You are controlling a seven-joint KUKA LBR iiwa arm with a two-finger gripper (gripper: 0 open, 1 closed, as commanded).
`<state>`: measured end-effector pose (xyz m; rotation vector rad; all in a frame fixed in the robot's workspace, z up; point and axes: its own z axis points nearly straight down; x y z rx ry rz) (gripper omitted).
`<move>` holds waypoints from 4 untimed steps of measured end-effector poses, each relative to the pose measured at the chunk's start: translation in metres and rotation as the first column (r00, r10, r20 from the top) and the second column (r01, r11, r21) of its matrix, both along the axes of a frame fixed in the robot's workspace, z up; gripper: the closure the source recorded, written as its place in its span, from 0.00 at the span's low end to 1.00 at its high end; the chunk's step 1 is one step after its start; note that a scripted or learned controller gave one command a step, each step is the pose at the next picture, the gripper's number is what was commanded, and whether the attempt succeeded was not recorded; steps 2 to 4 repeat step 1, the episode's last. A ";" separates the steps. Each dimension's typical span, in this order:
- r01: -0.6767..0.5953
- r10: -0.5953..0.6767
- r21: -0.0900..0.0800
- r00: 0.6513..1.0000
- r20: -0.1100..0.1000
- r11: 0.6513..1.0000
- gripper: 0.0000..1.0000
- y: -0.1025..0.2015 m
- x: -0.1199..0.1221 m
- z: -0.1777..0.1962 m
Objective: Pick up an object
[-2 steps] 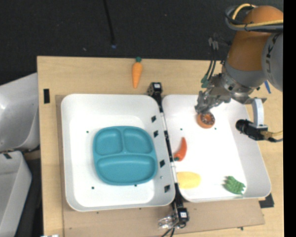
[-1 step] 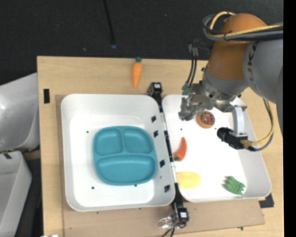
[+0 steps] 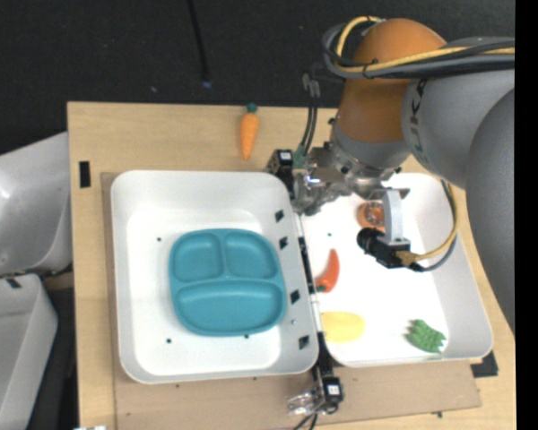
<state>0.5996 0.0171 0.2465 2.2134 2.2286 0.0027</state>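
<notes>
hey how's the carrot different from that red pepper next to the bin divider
The carrot is orange with a green top; the red pepper is red all over. The carrot lies outside the bins on the wooden bench, while the red pepper lies inside the right bin. The carrot looks straight; the red pepper curves slightly. Both are small, elongated toy vegetables, lying roughly upright in the view.

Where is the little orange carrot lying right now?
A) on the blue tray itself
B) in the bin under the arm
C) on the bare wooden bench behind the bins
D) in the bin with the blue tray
C: the carrot lies on the wooden bench beyond the far rim of the left bin, outside both bins.
</notes>
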 end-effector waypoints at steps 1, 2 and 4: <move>0.000 0.000 0.000 1.000 -0.003 1.000 1.00 0.054 -0.015 -0.011; 0.000 0.000 0.000 1.000 -0.003 1.000 1.00 0.054 -0.015 -0.011; 0.000 0.000 0.000 1.000 -0.003 1.000 1.00 0.054 -0.015 -0.011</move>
